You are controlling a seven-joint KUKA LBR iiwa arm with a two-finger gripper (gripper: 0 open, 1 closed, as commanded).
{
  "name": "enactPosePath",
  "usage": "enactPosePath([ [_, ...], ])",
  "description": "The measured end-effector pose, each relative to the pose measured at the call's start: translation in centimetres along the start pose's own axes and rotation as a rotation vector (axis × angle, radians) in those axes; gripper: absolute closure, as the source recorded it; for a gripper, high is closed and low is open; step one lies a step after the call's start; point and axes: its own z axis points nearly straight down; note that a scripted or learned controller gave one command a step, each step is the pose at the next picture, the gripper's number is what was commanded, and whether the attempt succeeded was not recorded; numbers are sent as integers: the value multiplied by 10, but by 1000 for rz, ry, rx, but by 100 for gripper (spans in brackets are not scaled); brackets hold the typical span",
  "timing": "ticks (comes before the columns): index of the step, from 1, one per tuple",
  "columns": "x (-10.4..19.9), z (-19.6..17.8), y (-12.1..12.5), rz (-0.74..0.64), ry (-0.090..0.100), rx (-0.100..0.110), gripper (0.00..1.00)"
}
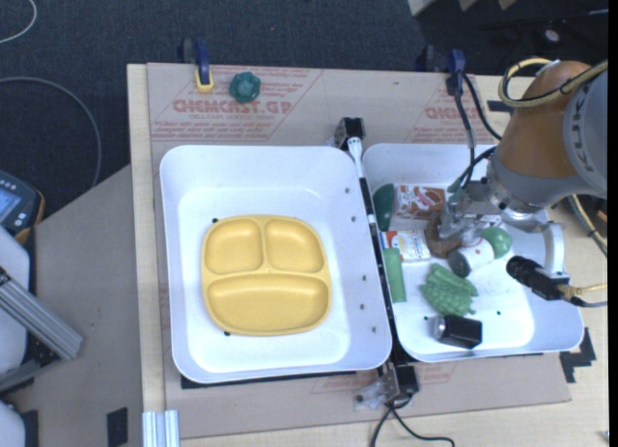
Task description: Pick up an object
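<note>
The grey arm with its orange band is reaching in from the right of the frame, and its two-finger gripper (452, 233) is hanging low over the right-hand shallow white bin (550, 334), among the clutter in that bin's upper middle. Whether the jaws are open or closed cannot be told, nor whether they have hold of anything.

Lying in this bin are a flat printed packet in red and white (417, 202), a bumpy green plastic toy (447, 289) near the centre, a black cylindrical object (456, 329) toward the lower edge and a long green stick (392, 274) along the left wall.

A yellow three-compartment plastic tray (266, 273) is sitting in the left-hand shallow white bin (193, 184).
</note>
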Motion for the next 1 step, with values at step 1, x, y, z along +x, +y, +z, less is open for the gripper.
enactPosePath([
  [1,25,24,-19,3,-2,-6,100],
])
